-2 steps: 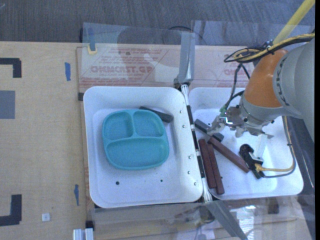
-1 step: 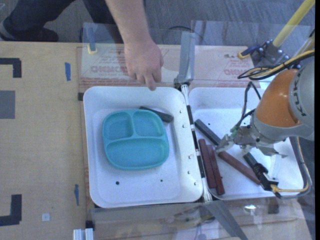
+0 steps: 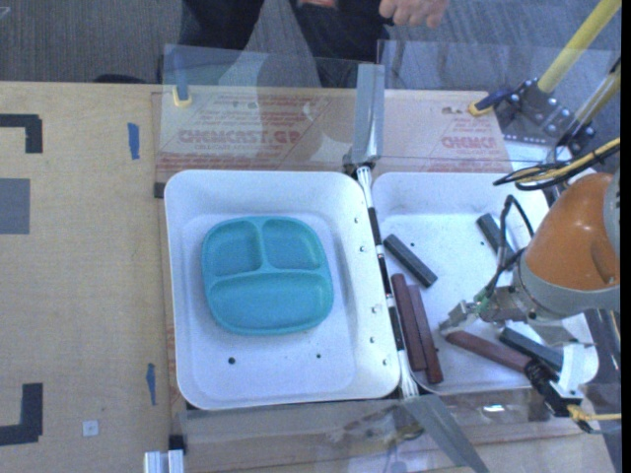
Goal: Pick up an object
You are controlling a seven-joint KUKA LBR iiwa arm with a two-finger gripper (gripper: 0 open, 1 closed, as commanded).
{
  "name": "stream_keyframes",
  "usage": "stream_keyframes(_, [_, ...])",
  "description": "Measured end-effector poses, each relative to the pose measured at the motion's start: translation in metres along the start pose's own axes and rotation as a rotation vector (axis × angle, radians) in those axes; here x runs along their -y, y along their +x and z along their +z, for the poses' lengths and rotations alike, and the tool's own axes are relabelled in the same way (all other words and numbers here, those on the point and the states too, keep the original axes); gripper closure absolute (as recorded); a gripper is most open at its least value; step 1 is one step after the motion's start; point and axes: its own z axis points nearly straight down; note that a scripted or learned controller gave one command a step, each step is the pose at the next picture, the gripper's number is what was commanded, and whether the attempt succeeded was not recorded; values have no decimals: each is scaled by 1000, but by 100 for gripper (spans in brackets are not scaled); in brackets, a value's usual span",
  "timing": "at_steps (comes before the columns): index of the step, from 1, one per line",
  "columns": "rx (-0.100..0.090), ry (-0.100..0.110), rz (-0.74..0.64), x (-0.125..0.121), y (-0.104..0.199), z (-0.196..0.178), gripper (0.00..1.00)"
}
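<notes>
The bench [image 3: 79,294] is carrying two white bins side by side. The left bin [image 3: 187,215] is holding a teal divided plate [image 3: 266,274], lying flat near its middle. The right bin [image 3: 434,215] is holding several dark bars. The arm [image 3: 577,239] is reaching in from the right, its orange band hanging over the right bin's near right part. Two brown bars [image 3: 416,326] are lying side by side along the bin's left wall; another brown bar [image 3: 490,350] is lying slanted near the front. A dark grey bar [image 3: 409,260] is sitting slanted further back, left of centre. The gripper [image 3: 463,313] is hovering just above the slanted brown bar — fingers slightly apart, nothing between them.
</notes>
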Motion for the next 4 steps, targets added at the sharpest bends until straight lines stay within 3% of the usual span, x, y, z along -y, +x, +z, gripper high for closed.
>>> stream_keyframes(1, [3, -2, -29, 0, 1, 0, 0])
stream_keyframes(2, [2, -6, -29, -2, 1, -11, 100])
stream_keyframes(3, [0, 6, -346, -51, 64, -96, 100])
stream_keyframes(4, [0, 6, -346, -51, 64, -96, 0])
